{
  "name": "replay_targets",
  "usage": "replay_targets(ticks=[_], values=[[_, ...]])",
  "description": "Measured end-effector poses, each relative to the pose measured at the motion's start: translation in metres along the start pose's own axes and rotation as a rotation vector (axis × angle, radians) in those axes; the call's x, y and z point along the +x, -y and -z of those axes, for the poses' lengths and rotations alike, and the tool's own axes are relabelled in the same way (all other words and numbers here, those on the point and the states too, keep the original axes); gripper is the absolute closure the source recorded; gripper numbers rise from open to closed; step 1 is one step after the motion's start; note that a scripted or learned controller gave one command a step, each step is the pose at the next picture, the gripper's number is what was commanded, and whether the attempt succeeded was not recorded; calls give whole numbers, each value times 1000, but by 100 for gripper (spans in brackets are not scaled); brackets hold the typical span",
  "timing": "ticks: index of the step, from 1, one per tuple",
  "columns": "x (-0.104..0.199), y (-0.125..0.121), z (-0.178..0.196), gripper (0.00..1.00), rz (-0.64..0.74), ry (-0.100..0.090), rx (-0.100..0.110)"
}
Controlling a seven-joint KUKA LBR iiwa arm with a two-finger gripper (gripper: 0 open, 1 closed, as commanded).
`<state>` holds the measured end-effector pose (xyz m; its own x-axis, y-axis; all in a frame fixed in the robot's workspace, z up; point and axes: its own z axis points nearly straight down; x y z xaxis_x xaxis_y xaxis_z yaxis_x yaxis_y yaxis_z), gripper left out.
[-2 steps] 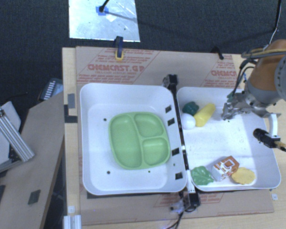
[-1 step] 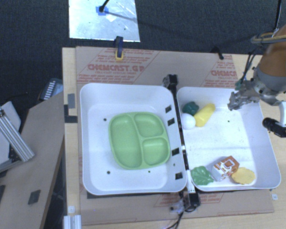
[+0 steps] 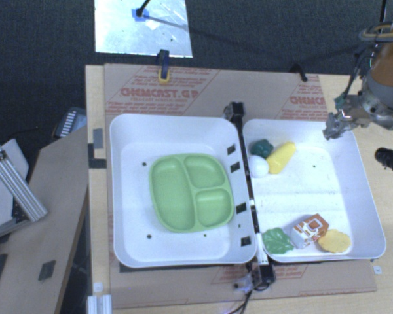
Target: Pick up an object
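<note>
I see the left bin (image 3: 128, 175) holding a green divided plate (image 3: 190, 191). Right bin (image 3: 360, 195): yellow banana-like piece (image 3: 281, 157), green leafy item (image 3: 276, 241), white egg (image 3: 258, 166). Gripper (image 3: 333, 127) above its far edge, carrying nothing I can see.

green divided plate (image 3: 188, 192) in left bin (image 3: 128, 142) | foil sheet, perhaps (image 3: 143, 17) | yellow clamp (image 3: 164, 67)

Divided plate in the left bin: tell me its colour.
Light green; the divided plate shows plainly in the camera view.
</note>
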<state>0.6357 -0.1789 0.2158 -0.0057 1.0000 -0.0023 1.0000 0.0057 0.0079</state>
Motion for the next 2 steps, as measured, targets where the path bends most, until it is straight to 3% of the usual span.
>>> replay_targets(ticks=[1, 2], values=[[51, 12, 0, 100, 3, -3, 7], [104, 9, -7, 100, 4, -4, 6]])
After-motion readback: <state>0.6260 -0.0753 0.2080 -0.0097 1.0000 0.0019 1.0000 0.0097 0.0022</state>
